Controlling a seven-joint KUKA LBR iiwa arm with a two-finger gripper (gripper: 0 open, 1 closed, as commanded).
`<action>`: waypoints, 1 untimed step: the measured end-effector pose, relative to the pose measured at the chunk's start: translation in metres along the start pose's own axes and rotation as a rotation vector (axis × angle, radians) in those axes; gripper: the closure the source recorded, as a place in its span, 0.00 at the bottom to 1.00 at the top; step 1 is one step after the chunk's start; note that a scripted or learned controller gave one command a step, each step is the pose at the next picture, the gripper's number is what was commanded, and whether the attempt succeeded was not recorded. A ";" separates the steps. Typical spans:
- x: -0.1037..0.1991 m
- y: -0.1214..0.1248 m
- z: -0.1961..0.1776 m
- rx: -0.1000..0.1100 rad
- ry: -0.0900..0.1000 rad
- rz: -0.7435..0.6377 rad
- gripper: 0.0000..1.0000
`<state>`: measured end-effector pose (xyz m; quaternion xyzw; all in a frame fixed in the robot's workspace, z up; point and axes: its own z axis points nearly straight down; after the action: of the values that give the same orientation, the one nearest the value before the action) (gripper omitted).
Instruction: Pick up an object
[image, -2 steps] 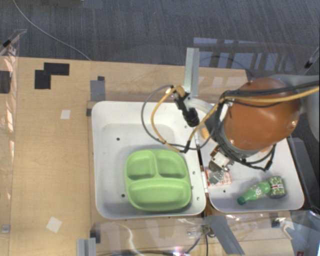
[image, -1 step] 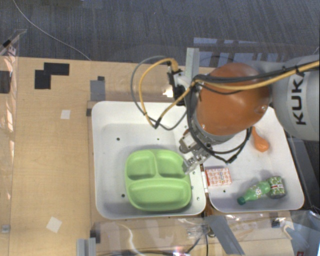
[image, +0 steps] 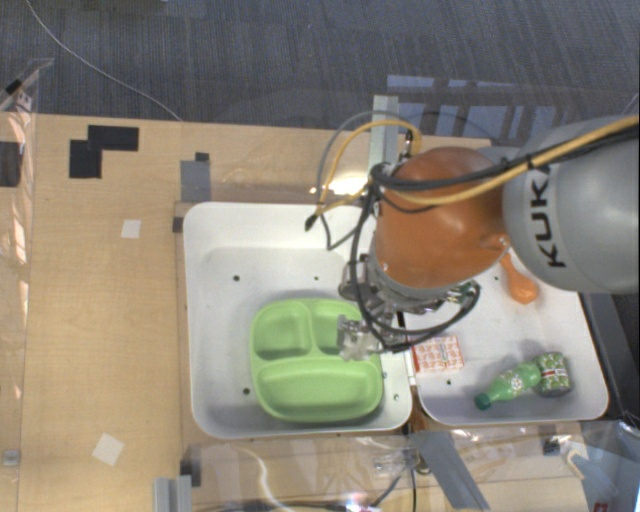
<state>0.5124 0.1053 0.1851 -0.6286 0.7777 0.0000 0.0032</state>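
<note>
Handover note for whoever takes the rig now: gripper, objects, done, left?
Gripper: low over the left bin, at the right edge of the green tray. Whether it is open or shut cannot be told from this view; nothing visibly held.
Objects: green tray lies flat in the left bin. Right bin has a green bottle on its side, a red-and-white packet near the divider, and an orange item partly hidden by the arm.
Done: approach to the tray.
Left: confirm a grasp, then lift. No pick is evident yet.
</note>
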 end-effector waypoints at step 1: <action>0.014 0.020 0.000 -0.002 0.001 -0.617 1.00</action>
<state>0.4902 0.0955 0.1848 -0.8351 0.5501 -0.0006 0.0022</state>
